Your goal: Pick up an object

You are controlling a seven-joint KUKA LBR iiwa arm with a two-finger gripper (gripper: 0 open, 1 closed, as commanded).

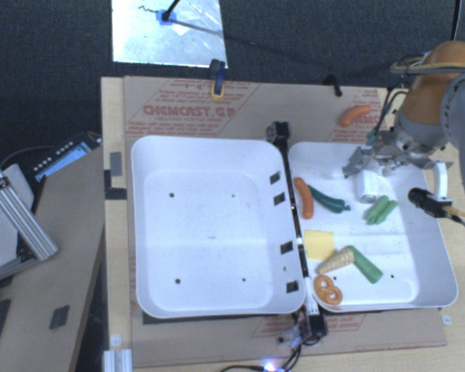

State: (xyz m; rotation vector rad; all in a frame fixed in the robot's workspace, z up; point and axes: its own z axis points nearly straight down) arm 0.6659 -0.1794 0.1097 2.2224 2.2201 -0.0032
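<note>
Nearest the camera, in the right bin [438, 277]: orange pretzel [328, 290] at the near left corner, touching the rim. Just behind it a pale corn cob [337, 260], tilted, and a green cucumber piece [366, 266] touching its right end. Yellow cheese slice [318, 244] lies flat next to the divider. Further back, green bean pods [380, 209] mid-bin; dark green pepper [328, 200] and an orange carrot [303, 196] side by side near the left wall. Left bin [209, 223] sits alongside, white, wall to wall with the right one. Gripper [370, 183] hangs low over the far part of the right bin, fingers pointing down, just behind the bean pods; can't tell if fingers are apart or together, nothing visibly between them. Farthest: orange sausage-shaped toy [355, 115] on the tabletop [186, 107] outside the bin, beyond its back rim.
</note>
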